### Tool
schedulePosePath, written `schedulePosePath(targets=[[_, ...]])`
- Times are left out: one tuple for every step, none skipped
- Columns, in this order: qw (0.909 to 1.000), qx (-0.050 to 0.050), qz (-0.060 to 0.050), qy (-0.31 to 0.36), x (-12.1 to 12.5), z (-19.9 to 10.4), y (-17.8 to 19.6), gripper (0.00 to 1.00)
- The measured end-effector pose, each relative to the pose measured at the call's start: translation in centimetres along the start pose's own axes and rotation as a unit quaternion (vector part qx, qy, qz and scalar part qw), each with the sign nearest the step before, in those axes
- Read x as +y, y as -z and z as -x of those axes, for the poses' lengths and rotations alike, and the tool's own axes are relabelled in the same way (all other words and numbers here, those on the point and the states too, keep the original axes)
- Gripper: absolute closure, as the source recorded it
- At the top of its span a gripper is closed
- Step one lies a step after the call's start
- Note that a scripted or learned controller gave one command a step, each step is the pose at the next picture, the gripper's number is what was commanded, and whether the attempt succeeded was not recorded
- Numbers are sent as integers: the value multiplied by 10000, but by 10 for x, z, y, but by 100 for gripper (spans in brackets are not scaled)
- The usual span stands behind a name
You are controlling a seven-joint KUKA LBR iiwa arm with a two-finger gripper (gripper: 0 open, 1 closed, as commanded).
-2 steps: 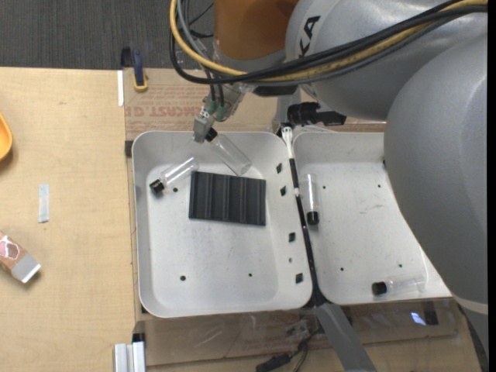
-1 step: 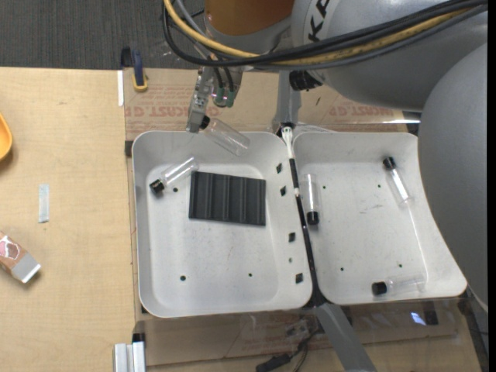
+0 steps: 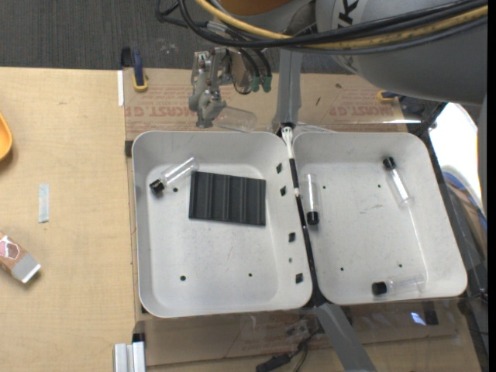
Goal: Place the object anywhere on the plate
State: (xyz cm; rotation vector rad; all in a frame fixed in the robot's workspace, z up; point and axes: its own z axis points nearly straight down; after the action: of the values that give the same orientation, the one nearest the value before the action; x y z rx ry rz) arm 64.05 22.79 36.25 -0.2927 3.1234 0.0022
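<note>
Tan surface [image 3: 70, 130], two white bins. End effector [image 3: 208, 113] above left bin's [image 3: 147, 285] far rim, pinching clear tube [image 3: 232, 118], lifted for carry. Black plate [image 3: 228, 198] waits below in left bin.

White letters "K" and part of a second, perhaps "A", stand on the grey arm [image 3: 403, 22] at the top. Red mirrored print runs along the cardboard strip [image 3: 167, 108] behind the bins; I cannot read it.
</note>
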Motion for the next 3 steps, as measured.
schedulePosePath(targets=[[9831, 12, 6, 1832, 1, -5, -79, 100], [9130, -3, 12, 4081, -3, 14, -84, 100], [8464, 5, 16, 5325, -7, -10, -119, 100]])
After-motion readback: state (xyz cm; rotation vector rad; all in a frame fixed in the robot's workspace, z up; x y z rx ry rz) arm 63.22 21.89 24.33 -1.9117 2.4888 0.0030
